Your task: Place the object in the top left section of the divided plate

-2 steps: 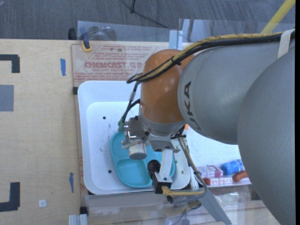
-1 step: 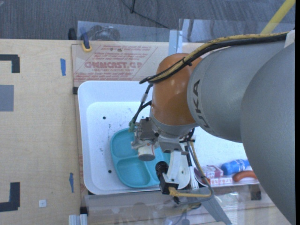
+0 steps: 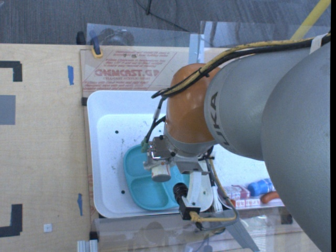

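The gripper (image 3: 159, 168), its grasp impossible to tell, is hovering over the teal divided plate (image 3: 144, 190), seemingly placing; the next move needs the top left section.

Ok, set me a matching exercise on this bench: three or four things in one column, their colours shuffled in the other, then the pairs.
Things:
1. divided plate
2. bin under the plate
3. band above the arm's wrist
4. tape strip on the wooden bench

Colours:
A. orange
B. white
C. blue
D. teal

Pairs: 1-D, 2-B, 3-A, 4-C
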